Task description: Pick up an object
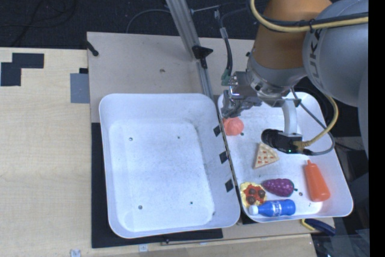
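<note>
Arm over right bin (pixel 334 204), gripper (pixel 231 106) low at the bin's left wall, just above a small red ball (pixel 233 126).

Two white bins side by side; left bin (pixel 114 129) bare. Right bin has six items, one each: red ball at upper left near the divider, pizza slice (pixel 264 156) mid-bin, purple grapes (pixel 278 186), orange bottle-shaped piece (pixel 316 181) at right, blue bottle (pixel 276 209) lying along the front wall, small red-yellow item (pixel 252 193) beside it, too small to identify. Fingers hard to make out against the wrist hardware; can't tell if they are apart or together, or whether they touch the ball. Arm covers the bin's back part. One metal rail (pixel 182 12) leans behind the bins.
</note>
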